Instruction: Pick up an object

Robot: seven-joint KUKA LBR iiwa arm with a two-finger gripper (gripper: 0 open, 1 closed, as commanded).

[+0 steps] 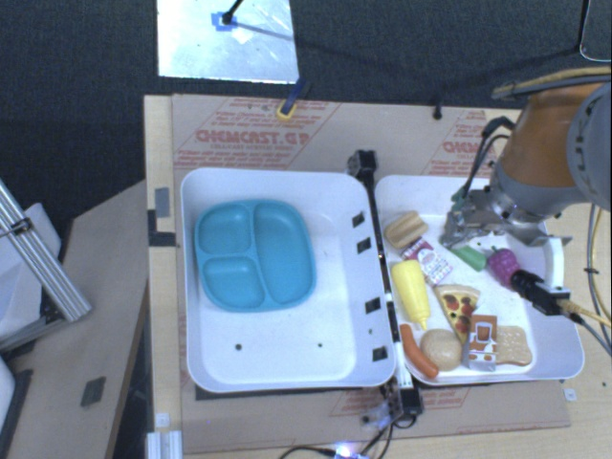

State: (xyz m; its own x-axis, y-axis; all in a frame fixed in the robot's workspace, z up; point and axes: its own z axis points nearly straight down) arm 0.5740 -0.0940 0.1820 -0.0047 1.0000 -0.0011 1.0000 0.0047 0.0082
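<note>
The hand [466, 229] hangs low over the right bin's [572, 352] far edge, just above a green toy [470, 255], grip unreadable from here, so nothing looks lifted yet.

The arm [559, 146] comes in from the right of the camera view, its orange band broad and rounded above a grey wrist that slopes down and to the left. Black cables loop along the wrist's left side. The gripper [460, 229] hangs at the low end of the wrist, pointed downward, its metal body pale grey (the 2 fingers blur together at this slant, so their spacing cannot be read). 1 dark fitting juts from the wrist's lower right.
</note>
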